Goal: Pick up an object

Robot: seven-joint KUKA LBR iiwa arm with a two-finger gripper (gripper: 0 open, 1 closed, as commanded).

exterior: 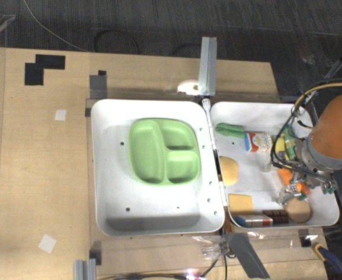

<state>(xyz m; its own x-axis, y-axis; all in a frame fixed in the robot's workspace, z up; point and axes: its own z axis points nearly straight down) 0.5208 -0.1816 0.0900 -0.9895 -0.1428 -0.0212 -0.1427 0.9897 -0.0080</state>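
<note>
Grey arm (325,150) over right bin (258,112), green tray (162,150) in left bin (110,156)

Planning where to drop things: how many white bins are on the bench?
2. The left bin holds a green divided tray; the right bin sits against it, holding the small items, with the gripper over it.

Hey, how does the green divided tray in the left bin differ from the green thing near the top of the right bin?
The green divided tray is pale green; the small green item is a deeper green. The tray is broad with three compartments and takes up the middle of the left bin; the item is slim and lies near the right bin's top left corner among other objects. Both are green and lie flat.
</note>
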